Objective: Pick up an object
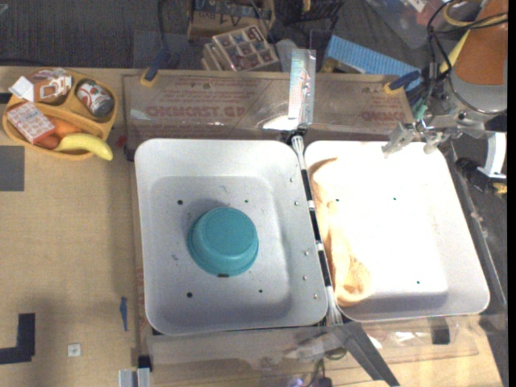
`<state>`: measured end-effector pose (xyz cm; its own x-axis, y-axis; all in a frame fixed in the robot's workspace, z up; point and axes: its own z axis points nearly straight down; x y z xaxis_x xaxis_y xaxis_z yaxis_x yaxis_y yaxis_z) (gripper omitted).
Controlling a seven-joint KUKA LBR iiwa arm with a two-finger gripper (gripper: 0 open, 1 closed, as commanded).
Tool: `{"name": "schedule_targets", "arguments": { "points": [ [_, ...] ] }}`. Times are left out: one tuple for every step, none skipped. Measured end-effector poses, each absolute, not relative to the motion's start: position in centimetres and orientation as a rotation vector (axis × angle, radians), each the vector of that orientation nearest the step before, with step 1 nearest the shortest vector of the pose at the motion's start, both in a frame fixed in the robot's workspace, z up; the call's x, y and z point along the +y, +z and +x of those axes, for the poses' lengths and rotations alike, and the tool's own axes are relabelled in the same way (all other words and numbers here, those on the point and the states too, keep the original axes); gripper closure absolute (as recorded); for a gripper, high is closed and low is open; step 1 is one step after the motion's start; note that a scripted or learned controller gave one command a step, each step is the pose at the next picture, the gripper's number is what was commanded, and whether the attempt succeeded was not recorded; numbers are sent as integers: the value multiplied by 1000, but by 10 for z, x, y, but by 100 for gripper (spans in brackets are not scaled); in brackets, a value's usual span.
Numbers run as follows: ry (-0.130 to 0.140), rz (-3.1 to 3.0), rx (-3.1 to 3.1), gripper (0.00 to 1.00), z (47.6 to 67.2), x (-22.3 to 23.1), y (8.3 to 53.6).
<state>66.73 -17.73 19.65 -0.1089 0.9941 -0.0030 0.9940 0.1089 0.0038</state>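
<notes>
The arm is cut off at the frame's upper right; its gripper (413, 135) hangs over the right bin's (403, 216) far edge, fingers spread, grasping nothing. A teal bowl (224, 240) lies upside down in the left bin (161, 176).

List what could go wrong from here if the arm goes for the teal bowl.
1. The teal bowl lies upside down in the left bin, showing a smooth rounded outside; a top-down grasp will likely slip off.
2. The gripper sits at the far corner of the right bin, so it must cross the raised divider between the bins and could clip it if it travels low.
</notes>
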Motion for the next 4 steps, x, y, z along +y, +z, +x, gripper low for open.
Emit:
{"name": "schedule_targets", "arguments": {
  "points": [
    [2,1669,2659,0,642,-115,97],
    [-7,1672,2659,0,667,-102,88],
    [4,1669,2652,100,669,-102,100],
    [2,1671,2657,0,668,-101,99]
  ]
}}
